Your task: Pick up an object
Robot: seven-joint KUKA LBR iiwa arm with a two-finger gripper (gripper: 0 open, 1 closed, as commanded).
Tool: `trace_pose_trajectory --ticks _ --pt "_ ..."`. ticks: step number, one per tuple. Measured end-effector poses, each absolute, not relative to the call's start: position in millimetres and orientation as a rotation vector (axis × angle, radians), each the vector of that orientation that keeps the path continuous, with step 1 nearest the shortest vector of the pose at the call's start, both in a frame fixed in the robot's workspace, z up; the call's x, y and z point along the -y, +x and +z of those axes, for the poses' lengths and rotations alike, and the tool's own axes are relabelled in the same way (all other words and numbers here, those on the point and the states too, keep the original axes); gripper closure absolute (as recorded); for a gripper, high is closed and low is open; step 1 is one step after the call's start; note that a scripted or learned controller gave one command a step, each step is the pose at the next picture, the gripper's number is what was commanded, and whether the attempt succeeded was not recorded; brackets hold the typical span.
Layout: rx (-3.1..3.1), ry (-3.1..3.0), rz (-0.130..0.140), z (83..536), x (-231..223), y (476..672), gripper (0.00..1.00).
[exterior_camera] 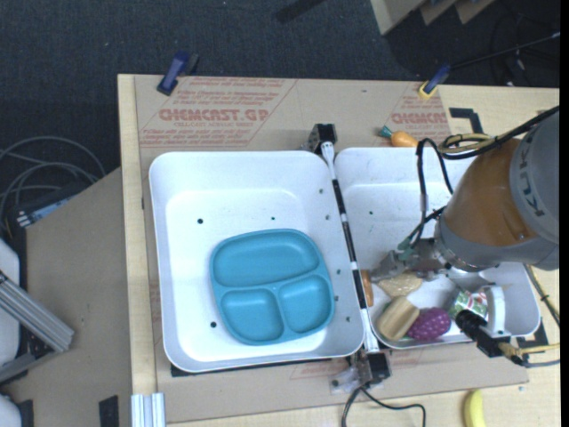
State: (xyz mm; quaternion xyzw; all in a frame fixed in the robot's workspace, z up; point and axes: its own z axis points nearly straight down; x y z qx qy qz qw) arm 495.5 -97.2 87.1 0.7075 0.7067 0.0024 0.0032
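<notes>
A: Camera view is showing you the gripper (404, 258) hanging low in the right bin (382, 185), just above the bread-like toys (398, 314); its grip state is unreadable.

B: You're wanting a straight descent onto one piece, avoiding the purple grapes (430, 324) beside it.

A: Farther left, the left bin (178, 194) is holding a blue divided plate (271, 283).

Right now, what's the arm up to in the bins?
The KUKA arm reaches in from the right and is down over the right bin, with its hand low among a cluster of small items: a tan bread-like piece, purple grapes and a green-and-white item. Whether it has grasped anything can't be told from here. The left bin holds a blue divided plate, untouched.
</notes>
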Motion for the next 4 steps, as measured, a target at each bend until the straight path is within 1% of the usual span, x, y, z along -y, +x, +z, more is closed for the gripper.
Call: trace_pose_trajectory --ticks 1,2,3,4 --pt "-2.221 2.22 0.001 92.1 111.1 574.1 0.0" --pt "-2.219 2.22 0.005 86.8 100.3 531.8 0.0" --pt "-2.215 2.217 0.006 97.0 101.1 532.5 1.0" --pt "-2.221 2.217 0.005 186.6 78.8 622.3 1.0"
